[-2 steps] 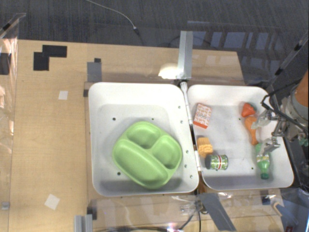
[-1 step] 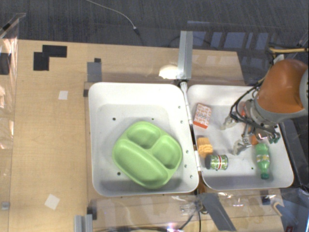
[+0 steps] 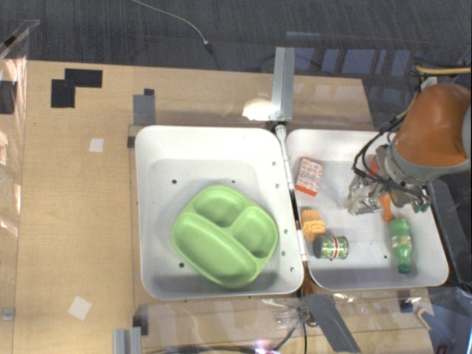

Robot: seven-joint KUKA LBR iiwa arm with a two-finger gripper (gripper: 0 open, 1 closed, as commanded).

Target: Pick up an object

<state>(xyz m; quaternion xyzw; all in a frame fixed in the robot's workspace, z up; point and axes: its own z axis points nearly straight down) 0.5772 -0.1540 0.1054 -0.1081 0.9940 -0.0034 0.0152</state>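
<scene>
The gripper [image 3: 366, 200] is hanging low over the right bin [image 3: 435, 271], reaching in from the right under the arm's orange band [image 3: 439, 124], and its metal fingers are pointing down and a little to the left. Whether those fingers are spread or closed I cannot tell, since from this slant they are blurring into one pale shape against the white floor. Just beside them, on their right, an orange object [image 3: 386, 206] is lying on the bin floor; it is probably a small carrot-like toy, with its long axis running roughly top to bottom in the view, and it appears to be sitting outside the fingers, not between them. That offset is what the coming move is turning on: the nearest target is lying to the right of the tips, so a straight descent is likely to miss it. A green bottle [image 3: 400, 245] is lying further down on the same side, also lengthwise top to bottom. A small can [image 3: 332, 248], a yellow-orange piece [image 3: 313, 223] and a red-and-white box [image 3: 309, 175] are sitting to the left, well apart from the gripper. The left bin [image 3: 158, 153] is holding a green divided plate [image 3: 225, 234].
</scene>
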